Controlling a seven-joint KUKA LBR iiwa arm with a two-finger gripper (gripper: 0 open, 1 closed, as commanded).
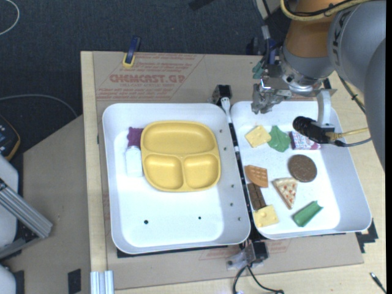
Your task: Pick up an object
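Tool point(264, 106) hangs at the right bin's point(355, 182) far left corner; we cannot tell its opening. Nearest, just below in view, lies the yellow cheese wedge point(258, 136).

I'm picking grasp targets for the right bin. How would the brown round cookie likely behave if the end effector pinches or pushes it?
The brown round cookie lies flat in the right bin, so it probably slides rather than rolls. It looks like stiff toy food, likely light. Its low edge may be hard to pinch.
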